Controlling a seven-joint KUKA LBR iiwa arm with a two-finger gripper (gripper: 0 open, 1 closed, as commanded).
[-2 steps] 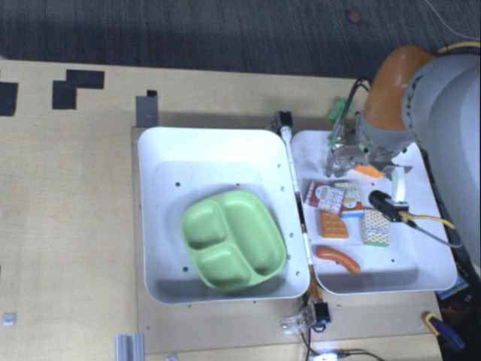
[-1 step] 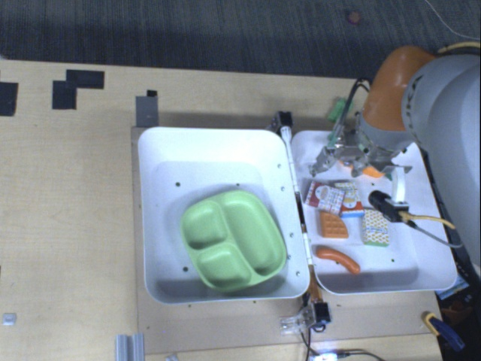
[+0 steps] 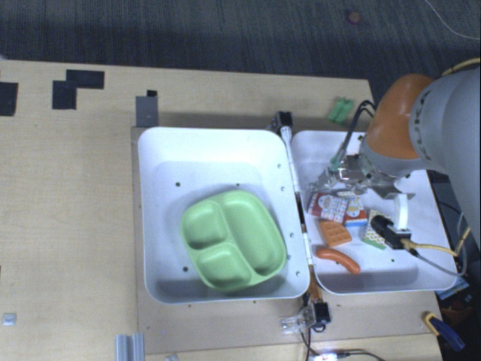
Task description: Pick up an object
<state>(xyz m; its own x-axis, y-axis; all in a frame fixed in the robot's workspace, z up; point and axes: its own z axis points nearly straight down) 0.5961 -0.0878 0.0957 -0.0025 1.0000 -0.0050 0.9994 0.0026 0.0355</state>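
1. My claw hangs low over the right bin, towards its far wall. I cannot tell from this slant whether it is wide, narrow or holding anything.
2. A red-and-white packet lies right under the claw's tip. They are so close that I cannot tell if they touch.
3. A small blue-and-white box sits just beside that packet, on the arm's side of the claw.
4. On the near side of the claw there is an orange wafer, and nearer still a sausage on the bin floor.
5. A green-and-white packet lies beside the wafer, further towards the arm.
6. Away from the claw, across the shared rims, the left bin holds a green divided tray, well apart from the claw.
7. Beyond the claw, a small green piece rests on the bench, outside the right bin's far rim.
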